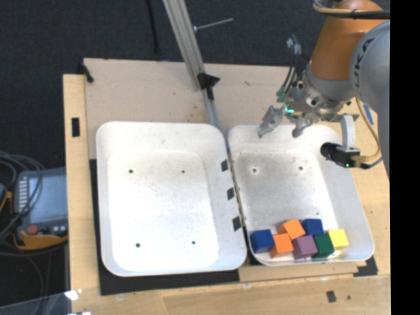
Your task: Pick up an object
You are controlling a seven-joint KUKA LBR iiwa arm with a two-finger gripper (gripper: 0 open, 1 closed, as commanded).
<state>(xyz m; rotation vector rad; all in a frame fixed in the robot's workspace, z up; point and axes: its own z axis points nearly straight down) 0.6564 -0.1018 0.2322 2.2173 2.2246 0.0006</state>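
Several small cubes cluster at the near edge of the right bin [341,189]: two blue cubes [262,239] [313,226], two orange cubes [293,228] [283,243], a purple cube [304,246], a green cube [323,244] and a yellow cube [338,238]. My gripper [283,126] hangs over the far edge of the same bin, well away from the cubes. Its two fingers [268,125] are spread apart with nothing between them.
The left bin [161,195] lies beside the right one, joined by dark clips at the seam. A slanted metal rail [187,38] rises behind the bins. A screen unit with cables [39,205] sits off the bench to the left.
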